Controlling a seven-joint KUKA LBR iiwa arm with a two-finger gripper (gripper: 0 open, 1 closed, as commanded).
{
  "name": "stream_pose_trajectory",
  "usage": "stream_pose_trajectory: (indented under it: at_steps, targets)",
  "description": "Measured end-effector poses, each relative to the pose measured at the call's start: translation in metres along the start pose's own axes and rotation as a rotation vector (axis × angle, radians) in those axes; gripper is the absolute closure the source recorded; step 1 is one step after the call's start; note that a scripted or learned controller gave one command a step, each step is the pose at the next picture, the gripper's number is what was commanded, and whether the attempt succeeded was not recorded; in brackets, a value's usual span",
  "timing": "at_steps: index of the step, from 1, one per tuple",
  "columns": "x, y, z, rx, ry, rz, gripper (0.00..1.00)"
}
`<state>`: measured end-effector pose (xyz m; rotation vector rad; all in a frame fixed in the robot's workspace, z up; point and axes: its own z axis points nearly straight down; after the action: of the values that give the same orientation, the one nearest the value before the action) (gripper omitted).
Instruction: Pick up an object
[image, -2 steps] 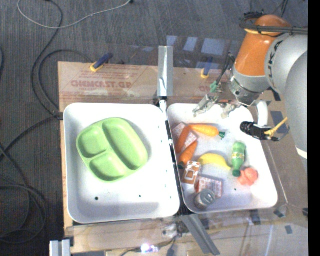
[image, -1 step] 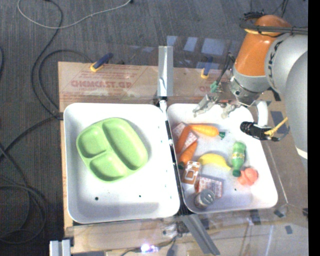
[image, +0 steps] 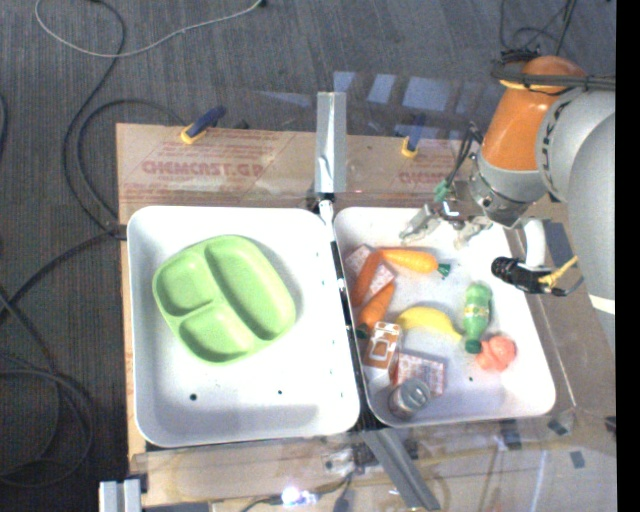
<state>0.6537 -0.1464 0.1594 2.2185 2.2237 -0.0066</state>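
Faint reddish lettering runs across the brown cardboard (image: 230, 165) under my bins, too washed out to read. My gripper (image: 446, 222) hangs with its metal fingers spread apart and nothing between them, above the far edge of the right bin (image: 540, 370), just beyond a smooth orange carrot (image: 408, 261). That bin also holds a glossy yellow banana (image: 428, 320), a green bottle (image: 476, 310), a reddish rounded toy (image: 497, 351), a small printed carton (image: 381, 345) whose label I can't make out, and a metal can (image: 408, 398). The left bin (image: 160, 400) carries a green plastic divided plate (image: 226, 296)
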Motion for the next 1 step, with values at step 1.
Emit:
stream_pose_trajectory:
  at_steps: [1]
  targets:
    - [0.0062, 0.0032, 0.0650, -0.002, 0.003, 0.110, 0.00]
